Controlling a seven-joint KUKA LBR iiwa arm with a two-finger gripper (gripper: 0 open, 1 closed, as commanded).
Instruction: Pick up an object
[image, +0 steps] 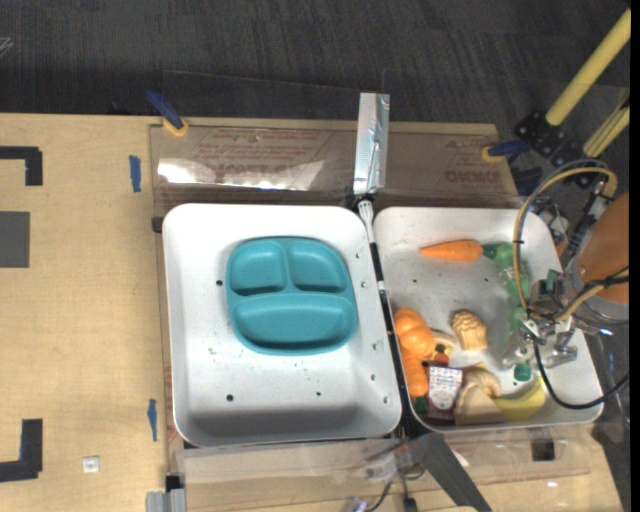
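I see my tool (548, 335) low at the right bin's (400, 232) far edge; whether it's open or closed I cannot tell. The banana (522, 402) lies just below it, the carrot (452, 251) up and left. My worry: crowded toys beside the banana could spoil a grasp.

No legible text: red print on the cardboard sheet (330, 155) behind the white bins (190, 300) is too blurred.
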